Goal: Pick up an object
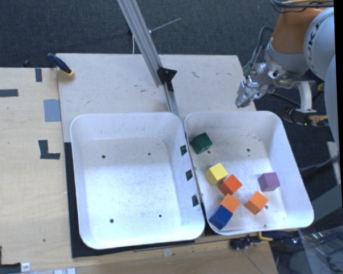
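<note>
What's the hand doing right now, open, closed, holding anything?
Hand: up above the right bin's far edge, nothing seen in it; open or closed cannot be told.

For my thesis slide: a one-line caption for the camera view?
Gripper poised above the right bin's far rim; seven coloured blocks lie inside.
</note>
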You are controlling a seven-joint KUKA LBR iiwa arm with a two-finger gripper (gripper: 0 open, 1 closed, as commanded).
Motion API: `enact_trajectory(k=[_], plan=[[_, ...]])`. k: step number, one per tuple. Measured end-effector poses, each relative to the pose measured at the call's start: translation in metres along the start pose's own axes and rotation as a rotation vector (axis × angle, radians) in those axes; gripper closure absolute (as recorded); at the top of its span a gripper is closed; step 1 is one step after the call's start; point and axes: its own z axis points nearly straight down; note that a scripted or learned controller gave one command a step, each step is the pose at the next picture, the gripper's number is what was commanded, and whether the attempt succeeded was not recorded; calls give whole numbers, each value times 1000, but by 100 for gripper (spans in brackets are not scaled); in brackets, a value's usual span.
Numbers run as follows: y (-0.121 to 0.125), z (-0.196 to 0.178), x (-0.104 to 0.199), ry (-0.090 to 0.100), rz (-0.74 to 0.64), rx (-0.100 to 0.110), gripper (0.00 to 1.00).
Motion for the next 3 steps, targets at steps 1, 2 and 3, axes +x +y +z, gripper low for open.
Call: enact_trajectory(k=[1, 2, 3], plan=[[1, -4, 45, 1, -3, 5, 100], [-3, 9, 98, 2, -4, 7, 100], [-17, 8, 155, 3, -4, 7, 100]])
